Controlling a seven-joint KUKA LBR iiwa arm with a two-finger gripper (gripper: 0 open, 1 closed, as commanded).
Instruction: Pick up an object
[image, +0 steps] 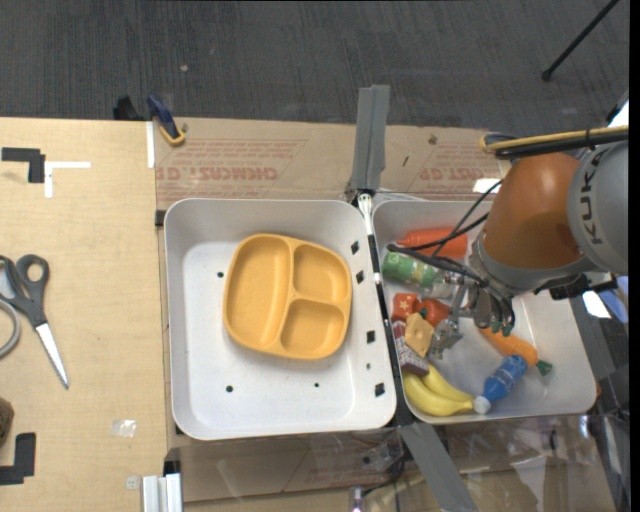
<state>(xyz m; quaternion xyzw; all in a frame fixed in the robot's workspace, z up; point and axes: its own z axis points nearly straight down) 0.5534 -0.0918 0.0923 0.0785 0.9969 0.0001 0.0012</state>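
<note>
Bananas (436, 392) lie at the near edge of the right bin (570, 400), beside a blue bottle (503, 378). My fingers (447, 335) hover just above the bananas; whether they're clenched, I cannot tell.

The arm (600, 215) bears the letters "KUK"; the cardboard's (250, 165) upside-down red print cannot be read.

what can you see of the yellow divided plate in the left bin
The yellow divided plate looks like matte plastic, a rounded square with a raised rim and three compartments: one long one on its left, two smaller on its right. It lies flat, right side up and slightly rotated, on the floor of the left bin, touching nothing else.
</note>
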